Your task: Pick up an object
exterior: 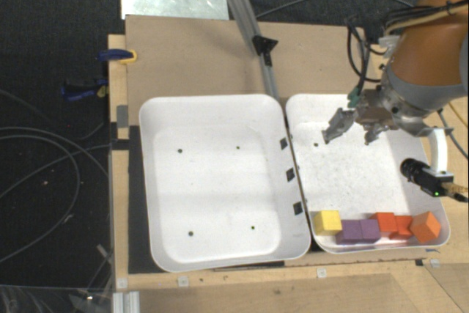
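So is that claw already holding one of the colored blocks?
No. The claw hangs open over bare bin floor, while the yellow block and the others lie along the right bin's near edge.

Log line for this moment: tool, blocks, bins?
tool: open, holding nothing, over far part of right bin | blocks: yellow, purple, red, orange along its near edge | left bin: no blocks

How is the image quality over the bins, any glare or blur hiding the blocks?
Camera view: even, soft light; the right bin is bright but not washed out; the yellow block, purple block and orange blocks read clearly; the claw looks slightly soft.
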### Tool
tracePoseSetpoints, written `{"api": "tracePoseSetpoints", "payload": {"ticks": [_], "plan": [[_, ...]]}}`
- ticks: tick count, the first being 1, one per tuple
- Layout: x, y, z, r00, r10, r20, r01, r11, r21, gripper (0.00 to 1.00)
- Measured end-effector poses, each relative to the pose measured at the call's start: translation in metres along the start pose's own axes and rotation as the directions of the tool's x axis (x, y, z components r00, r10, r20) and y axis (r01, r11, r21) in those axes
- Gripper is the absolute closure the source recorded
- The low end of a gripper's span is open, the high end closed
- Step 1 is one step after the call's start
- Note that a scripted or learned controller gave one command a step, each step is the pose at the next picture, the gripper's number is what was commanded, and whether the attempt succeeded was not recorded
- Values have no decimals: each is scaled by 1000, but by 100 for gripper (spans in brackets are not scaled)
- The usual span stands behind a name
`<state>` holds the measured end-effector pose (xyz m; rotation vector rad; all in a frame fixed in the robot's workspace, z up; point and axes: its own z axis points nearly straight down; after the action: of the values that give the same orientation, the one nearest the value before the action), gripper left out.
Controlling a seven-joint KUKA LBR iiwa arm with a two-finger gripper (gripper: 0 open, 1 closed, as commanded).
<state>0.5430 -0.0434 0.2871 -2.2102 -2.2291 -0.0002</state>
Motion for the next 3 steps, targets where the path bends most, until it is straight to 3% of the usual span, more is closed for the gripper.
{"api": "tracePoseSetpoints", "payload": {"ticks": [1, 2, 3], "plan": [[13, -27, -36, 1000, 1, 1, -1, 1000, -7, 0], [19, 11, -25, 1000, 3, 3, -3, 1000, -5, 0], [27, 0, -51, 1000, 2, 1, -2, 1000, -6, 0]]}}
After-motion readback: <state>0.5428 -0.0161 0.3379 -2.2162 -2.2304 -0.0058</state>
